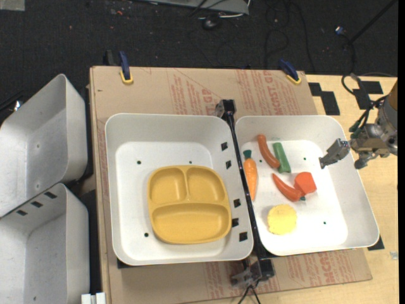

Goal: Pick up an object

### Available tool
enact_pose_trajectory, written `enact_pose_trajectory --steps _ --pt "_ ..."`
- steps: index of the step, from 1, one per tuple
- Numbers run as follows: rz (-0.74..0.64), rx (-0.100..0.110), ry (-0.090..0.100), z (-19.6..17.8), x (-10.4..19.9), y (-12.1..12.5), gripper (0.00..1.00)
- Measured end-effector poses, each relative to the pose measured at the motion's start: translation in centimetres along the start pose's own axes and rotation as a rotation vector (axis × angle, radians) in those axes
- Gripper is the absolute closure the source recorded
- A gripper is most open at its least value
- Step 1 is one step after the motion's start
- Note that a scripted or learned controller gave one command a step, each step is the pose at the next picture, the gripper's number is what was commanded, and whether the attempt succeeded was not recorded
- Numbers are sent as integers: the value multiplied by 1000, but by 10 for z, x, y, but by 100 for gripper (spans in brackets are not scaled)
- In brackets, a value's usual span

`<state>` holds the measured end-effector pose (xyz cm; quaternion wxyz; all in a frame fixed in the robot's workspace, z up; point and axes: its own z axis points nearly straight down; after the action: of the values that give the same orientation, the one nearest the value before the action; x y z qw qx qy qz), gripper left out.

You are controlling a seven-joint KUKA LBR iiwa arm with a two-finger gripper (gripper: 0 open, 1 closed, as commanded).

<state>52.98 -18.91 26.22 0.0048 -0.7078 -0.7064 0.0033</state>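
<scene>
Two white bins — gripper over right bin's edge.

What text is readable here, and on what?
Red print across the top of the cardboard sheet under the bins: upside down, too blurred to read.
Red print on its bottom right edge: also too blurred to read.
White bins, yellow tray and toy food: no text visible.
</scene>
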Motion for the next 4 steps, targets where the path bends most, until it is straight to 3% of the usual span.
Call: enact_pose_trajectory --steps 1,3,4 --pt "-3 -11 -3 -6 0 2 0" --pt "-1 -7 -1 82 -6 -2 0" --pt "0 -7 -1 144 -11 -5 0"
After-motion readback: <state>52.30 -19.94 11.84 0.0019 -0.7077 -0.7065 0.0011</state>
